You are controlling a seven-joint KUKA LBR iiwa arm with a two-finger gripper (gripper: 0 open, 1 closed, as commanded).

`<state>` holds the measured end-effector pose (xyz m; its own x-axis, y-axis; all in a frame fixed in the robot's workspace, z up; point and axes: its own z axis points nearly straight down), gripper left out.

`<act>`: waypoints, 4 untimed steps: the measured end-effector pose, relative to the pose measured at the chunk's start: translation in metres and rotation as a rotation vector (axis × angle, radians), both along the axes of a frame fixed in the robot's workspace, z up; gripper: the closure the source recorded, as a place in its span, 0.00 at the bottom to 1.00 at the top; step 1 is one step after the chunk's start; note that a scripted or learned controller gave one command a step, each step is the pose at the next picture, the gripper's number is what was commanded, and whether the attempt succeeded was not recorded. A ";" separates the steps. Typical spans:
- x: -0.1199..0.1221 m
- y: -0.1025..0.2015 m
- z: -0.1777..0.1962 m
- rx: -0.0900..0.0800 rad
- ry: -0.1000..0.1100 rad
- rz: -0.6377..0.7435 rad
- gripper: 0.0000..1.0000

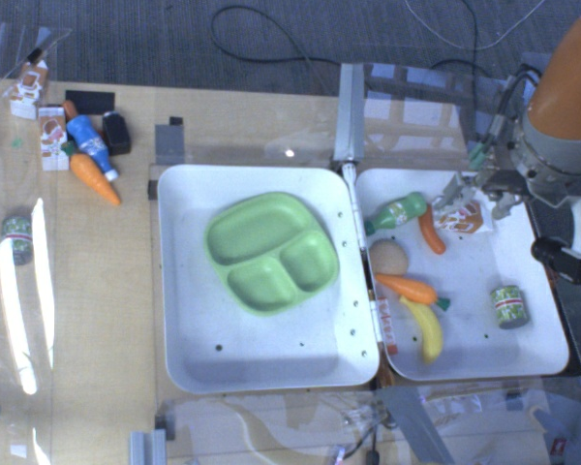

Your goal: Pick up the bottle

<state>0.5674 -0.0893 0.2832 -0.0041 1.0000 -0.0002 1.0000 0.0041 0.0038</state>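
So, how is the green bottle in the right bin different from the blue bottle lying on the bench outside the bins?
The green bottle lies inside the right bin, near its upper left corner; the blue bottle lies on the bare bench, far to the left. The green bottle is green with a pale label; the blue bottle is blue with a white end. The green bottle is close to the gripper; the blue bottle is far away. Both lie on their sides.

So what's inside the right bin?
The right white bin holds a green plastic bottle, two toy carrots, a yellow banana, a beige ball and a small can. The claw covers a carton.
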 end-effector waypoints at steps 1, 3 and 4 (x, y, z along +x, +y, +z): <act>0.081 0.021 -0.099 0.000 0.000 -0.087 0.00; 0.105 -0.005 -0.173 0.008 -0.023 -0.277 0.00; 0.107 0.003 -0.180 -0.001 -0.011 -0.373 0.00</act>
<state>0.6745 -0.0859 0.1031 0.3605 0.9328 0.0005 0.9326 -0.3605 0.0147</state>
